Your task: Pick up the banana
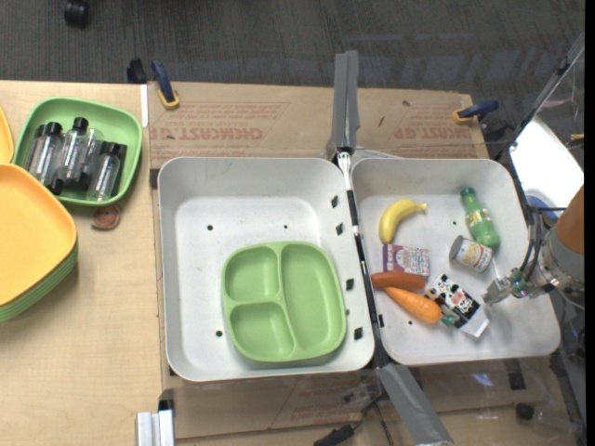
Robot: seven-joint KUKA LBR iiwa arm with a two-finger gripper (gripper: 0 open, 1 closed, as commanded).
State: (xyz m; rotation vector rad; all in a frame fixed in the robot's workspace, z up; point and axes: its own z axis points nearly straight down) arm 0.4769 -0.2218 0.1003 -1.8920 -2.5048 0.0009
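The yellow banana lies in the upper left part of the right bin, curved, with its stem toward the upper right. My gripper hangs low over the right side of that bin, well to the right of and below the banana, near a small tin can. Nothing shows between its tips. The arm enters from the right edge.
Around the banana sit a green bottle, a purple box, a red item, a carrot and a black-and-white carton. The left bin holds a green divided plate. A green tray of bottles and yellow plates stand far left.
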